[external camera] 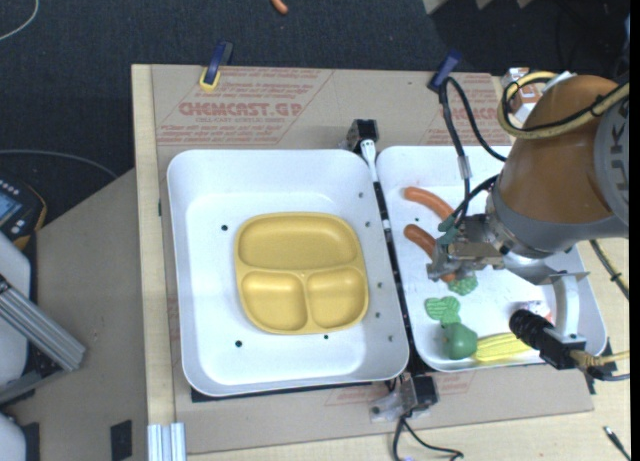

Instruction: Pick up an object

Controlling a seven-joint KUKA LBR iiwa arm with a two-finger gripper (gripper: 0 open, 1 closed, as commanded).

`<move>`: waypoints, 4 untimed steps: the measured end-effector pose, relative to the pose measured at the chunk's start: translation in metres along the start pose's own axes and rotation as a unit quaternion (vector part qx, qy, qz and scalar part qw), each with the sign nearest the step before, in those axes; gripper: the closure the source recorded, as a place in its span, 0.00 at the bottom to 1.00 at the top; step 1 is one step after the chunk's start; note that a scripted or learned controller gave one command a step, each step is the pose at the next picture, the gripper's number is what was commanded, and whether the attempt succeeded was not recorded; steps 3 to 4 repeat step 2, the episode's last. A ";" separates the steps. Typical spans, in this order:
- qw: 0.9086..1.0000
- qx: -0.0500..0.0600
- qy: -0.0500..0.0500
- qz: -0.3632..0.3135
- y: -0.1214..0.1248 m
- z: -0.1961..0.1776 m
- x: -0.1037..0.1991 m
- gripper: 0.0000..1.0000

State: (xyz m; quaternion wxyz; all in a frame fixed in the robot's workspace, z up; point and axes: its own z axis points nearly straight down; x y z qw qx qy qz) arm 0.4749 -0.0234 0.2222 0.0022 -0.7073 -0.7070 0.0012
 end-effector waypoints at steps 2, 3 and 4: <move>1.000 -0.002 0.000 0.000 0.006 -0.012 0.007 1.00; 1.000 -0.002 0.000 0.000 0.006 -0.012 0.007 1.00; 1.000 -0.002 0.000 0.000 0.006 -0.012 0.007 1.00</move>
